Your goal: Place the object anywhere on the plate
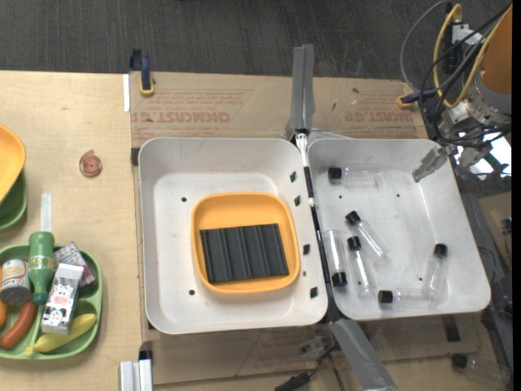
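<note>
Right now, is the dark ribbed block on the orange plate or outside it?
On it. The dark ribbed block lies flat inside the orange plate in the left bin, with the plate's rim showing all around it.

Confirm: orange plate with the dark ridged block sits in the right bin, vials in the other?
Not quite. The camera view shows the plate, with the block on it, in the left bin. The vials lie in the right bin, so the bins are swapped in your statement.
</note>
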Robot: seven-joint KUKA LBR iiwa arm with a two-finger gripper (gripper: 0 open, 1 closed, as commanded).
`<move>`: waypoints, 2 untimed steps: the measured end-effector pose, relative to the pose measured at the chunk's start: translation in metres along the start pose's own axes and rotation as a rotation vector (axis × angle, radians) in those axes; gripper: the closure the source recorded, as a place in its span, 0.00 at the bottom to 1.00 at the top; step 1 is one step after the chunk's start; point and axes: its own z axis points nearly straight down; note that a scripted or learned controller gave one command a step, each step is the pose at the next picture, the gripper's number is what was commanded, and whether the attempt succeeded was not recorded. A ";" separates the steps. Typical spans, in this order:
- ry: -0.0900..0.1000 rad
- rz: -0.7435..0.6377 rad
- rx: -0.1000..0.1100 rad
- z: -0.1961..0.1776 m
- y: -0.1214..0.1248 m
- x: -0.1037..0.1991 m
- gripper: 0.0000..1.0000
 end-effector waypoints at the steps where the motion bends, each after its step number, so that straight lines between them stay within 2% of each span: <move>1: -0.005 0.007 0.004 -0.009 -0.001 0.000 1.00; 2: 0.000 -0.143 0.000 -0.087 -0.001 -0.004 1.00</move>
